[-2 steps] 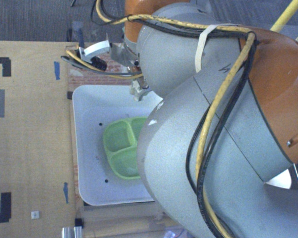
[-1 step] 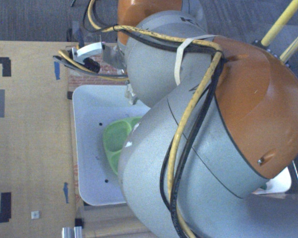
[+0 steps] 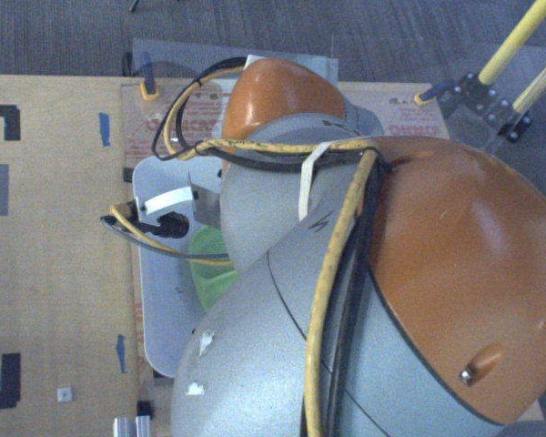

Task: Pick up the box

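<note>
While masked by the arm (image 3: 282, 280), gripper state: cannot tell, wide or narrow.
Box position: cannot tell; likely somewhere in the white bin (image 3: 159, 330), beneath the grey bulk.
Visible in bin: green object (image 3: 209, 267), soft-looking, partly tucked under the arm.
Cables (image 3: 138, 232): yellow and black loop hanging out past the bin's left wall, above the bench (image 3: 55, 244).
Step, as judged: reaching down into the bin, grasp not confirmed.
Risk one: closing on the green object instead of the box, given how near it sits.
Risk two: cable loop snagging the bin wall on the lift.
Risk three: empty closure, from a poorly centred descent.
</note>
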Controlling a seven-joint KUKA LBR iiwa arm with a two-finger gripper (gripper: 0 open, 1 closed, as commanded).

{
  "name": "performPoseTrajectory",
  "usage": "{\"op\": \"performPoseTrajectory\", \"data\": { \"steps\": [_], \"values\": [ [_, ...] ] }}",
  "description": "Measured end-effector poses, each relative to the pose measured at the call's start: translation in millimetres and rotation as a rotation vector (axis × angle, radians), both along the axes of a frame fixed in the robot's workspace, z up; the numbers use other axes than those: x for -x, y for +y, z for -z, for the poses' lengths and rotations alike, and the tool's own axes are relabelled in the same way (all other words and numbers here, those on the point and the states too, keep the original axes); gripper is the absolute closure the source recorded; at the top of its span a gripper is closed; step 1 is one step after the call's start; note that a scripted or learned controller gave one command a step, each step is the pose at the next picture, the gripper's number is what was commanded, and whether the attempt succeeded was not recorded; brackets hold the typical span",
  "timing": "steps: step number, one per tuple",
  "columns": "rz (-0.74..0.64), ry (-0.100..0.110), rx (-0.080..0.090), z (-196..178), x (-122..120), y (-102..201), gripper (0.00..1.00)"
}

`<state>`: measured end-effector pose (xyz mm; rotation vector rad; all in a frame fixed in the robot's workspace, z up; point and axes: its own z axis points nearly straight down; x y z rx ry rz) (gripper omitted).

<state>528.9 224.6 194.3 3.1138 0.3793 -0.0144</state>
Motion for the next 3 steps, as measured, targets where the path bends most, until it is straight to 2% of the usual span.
{"op": "performPoseTrajectory", "data": {
  "steps": [1, 2, 3],
  "values": [
    [0.043, -0.004, 0.0, -85.5, -39.3, -0.7, 1.0],
    [-0.051, 0.004, -0.001, -3.3, 50.2, -59.1, 1.0],
    [0.04, -0.016, -0.005, 96.4, 45.5, -9.3, 1.0]
  ]
}}
